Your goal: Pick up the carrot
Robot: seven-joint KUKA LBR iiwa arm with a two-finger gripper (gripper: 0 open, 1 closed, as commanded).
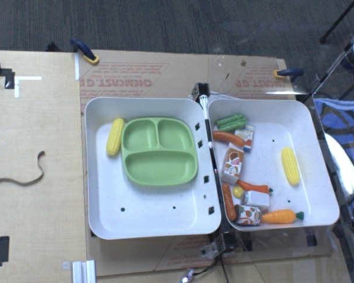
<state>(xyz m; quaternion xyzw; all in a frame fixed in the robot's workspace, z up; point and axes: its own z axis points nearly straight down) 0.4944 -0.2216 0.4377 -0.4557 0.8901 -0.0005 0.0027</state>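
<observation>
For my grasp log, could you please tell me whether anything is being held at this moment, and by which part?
Nothing is seen held. The carrot lies loose in the right bin, near its front edge, with nothing gripping it.

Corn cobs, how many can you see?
2. One corn cob lies in the left bin, touching the green plate's left edge. The other corn cob lies in the right bin, apart from the other toys.

Smooth, rounded, pale grey arm casing, partly visible
</observation>
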